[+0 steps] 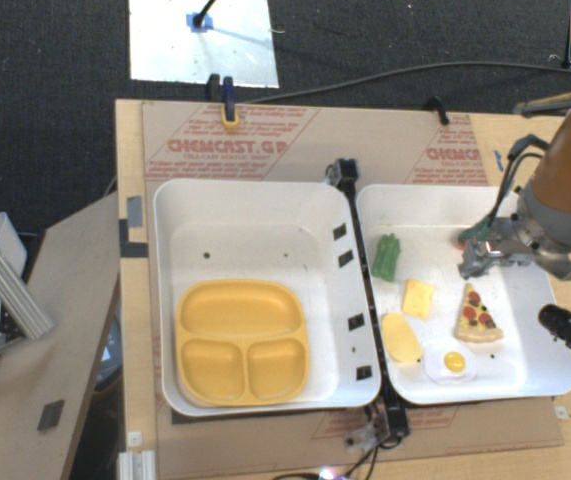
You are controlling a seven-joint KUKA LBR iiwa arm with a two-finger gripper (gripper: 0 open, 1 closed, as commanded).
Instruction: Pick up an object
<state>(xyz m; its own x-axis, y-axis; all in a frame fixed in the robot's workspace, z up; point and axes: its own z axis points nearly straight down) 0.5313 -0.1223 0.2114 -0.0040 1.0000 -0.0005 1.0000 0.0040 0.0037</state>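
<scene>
Pizza-slice toy of stiff plastic, triangular with red toppings (pixel 479 315), lies flat in the right white bin (pixel 535 378), just near of the gripper (pixel 477 258). Probably light and slippery; pinch across its straight edges. Finger spread: cannot tell.

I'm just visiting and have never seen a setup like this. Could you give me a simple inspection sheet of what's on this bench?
Surface: a bench with a cardboard sheet bearing two white bins, left bin and right bin.
Job's things: in the right bin, a green pickle, a cheese square, a pizza slice, a yellow oval piece and a fried egg.
Clutter: a yellow divided plate in the left bin.
Grippers: the gripper is low over the right bin, above the pizza slice; nothing seen held.
Cables: a black cable runs behind the bench.
Surroundings: dark carpet, a white sheet on it.
</scene>
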